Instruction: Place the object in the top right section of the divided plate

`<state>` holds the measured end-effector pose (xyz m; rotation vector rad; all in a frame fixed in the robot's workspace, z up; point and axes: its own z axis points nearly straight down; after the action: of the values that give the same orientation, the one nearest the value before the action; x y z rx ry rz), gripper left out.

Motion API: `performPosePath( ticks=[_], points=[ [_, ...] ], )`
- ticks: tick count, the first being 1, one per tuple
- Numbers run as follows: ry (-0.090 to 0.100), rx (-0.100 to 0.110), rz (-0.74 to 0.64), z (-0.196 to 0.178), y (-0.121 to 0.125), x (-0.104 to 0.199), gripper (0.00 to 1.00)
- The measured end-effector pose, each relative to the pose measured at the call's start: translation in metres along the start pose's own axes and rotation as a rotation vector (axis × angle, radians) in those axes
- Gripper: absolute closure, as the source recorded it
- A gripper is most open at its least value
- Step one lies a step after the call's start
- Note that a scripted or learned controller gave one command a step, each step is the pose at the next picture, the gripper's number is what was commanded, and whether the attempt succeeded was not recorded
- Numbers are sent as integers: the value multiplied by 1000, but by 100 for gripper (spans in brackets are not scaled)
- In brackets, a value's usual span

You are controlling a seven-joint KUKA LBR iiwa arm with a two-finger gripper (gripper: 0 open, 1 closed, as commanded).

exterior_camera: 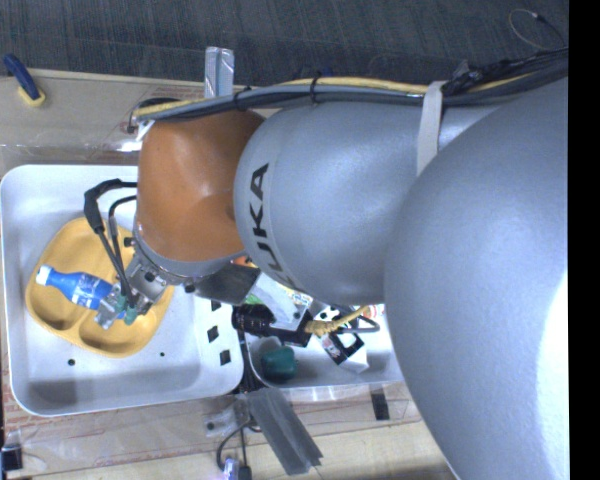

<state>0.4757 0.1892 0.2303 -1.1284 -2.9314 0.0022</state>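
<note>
— Where's the bottle?

— You'll see the bottle (78,288) lying on its side across the yellow plate (55,318) in the left bin (40,193), white cap pointing left.

— And the gripper?

— Your gripper (120,310) sits at the bottle's right end, low over the plate. Whether it grips the bottle, you can't tell. A green object (276,362) lies in the right bin.

A green round object (276,363) is seen in the right bin (380,376), near its front edge. A blue and yellow clamp (24,80) is fixed at the far left corner of the bench (70,108).
</note>
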Motion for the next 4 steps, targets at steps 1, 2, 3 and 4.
performPosePath(
  ticks=[1, 2, 3, 4],
  points=[
    [0, 1, 114, -12, 13, 11, 100],
    [2, 1, -15, 22, -20, -19, 100],
    [0, -1, -90, -20, -20, -28, 100],
    [1, 1, -122, -21, -17, -17, 100]
  ],
)
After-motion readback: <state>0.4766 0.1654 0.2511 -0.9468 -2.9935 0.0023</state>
